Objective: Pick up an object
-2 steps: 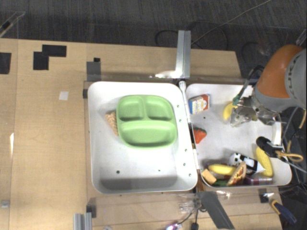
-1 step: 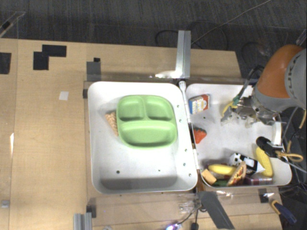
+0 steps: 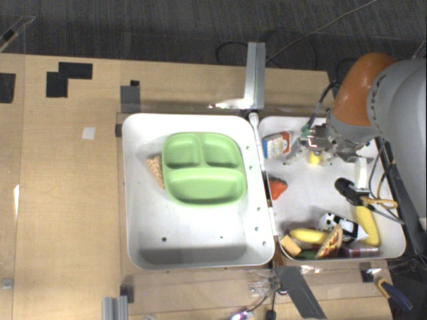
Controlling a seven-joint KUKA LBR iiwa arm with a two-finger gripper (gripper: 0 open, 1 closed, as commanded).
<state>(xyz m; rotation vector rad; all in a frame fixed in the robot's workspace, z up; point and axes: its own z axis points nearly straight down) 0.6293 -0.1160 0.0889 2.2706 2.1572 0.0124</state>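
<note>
End effector (image 3: 308, 147), finger state indeterminate, over right bin (image 3: 301, 199); we judge the nearby white packet (image 3: 277, 144) may slip against the bin wall.

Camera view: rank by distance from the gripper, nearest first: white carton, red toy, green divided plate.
Measured from the gripper, at the back of the right bin:
1. White carton: just to its left in the view, same bin, by the divider.
2. Red toy: further toward the front, against the divider.
3. Green divided plate: farthest, in the left bin.
</note>
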